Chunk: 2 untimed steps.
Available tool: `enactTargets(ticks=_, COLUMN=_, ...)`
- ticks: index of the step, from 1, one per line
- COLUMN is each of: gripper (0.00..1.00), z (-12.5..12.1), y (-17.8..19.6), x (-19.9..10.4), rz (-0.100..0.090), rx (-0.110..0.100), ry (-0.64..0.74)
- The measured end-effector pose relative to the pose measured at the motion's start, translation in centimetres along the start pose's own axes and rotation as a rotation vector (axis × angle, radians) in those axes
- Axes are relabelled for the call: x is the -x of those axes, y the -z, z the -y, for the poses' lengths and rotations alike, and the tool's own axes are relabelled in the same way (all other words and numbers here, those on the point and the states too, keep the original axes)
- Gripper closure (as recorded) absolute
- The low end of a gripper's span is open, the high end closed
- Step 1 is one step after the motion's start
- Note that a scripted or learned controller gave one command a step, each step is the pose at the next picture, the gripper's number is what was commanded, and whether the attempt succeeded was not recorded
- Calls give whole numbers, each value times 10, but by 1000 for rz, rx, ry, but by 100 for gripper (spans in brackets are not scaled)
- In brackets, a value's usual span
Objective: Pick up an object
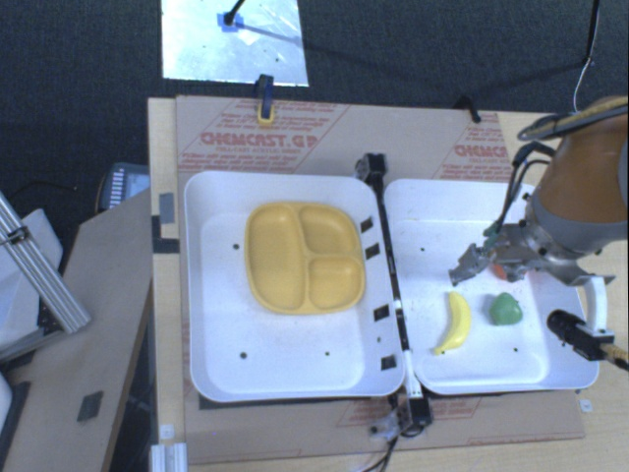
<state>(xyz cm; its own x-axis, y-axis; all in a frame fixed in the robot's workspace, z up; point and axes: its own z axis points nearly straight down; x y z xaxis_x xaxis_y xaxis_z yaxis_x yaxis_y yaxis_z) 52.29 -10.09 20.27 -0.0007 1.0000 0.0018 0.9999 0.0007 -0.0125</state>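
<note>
The tool (491,257) is hovering in the right bin (432,362), apparently lining up a grasp; its state I cannot tell. The banana (454,324) and green object (506,309) are lying just below it.

Two white bins (211,362) sit on a tan bench (423,131) printed with red lettering. The left bin holds a pale yellow divided plate (303,258). In the right bin lie a bright yellow banana (455,324) and a green object (506,310). The arm (586,187) is grey with an orange band. Beyond the bench's far edge, a silvery sheet (233,28) with a blue mark lies on dark carpet (413,28).
</note>
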Motion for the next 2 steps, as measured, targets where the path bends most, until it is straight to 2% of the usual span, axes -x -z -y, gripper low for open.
enactTargets(ticks=1, gripper=0, z=-3, y=7, x=0, rz=2, rx=14, ry=2)
enactTargets(ticks=2, gripper=0, z=3, y=-53, x=4, rz=1, rx=8, ry=0)
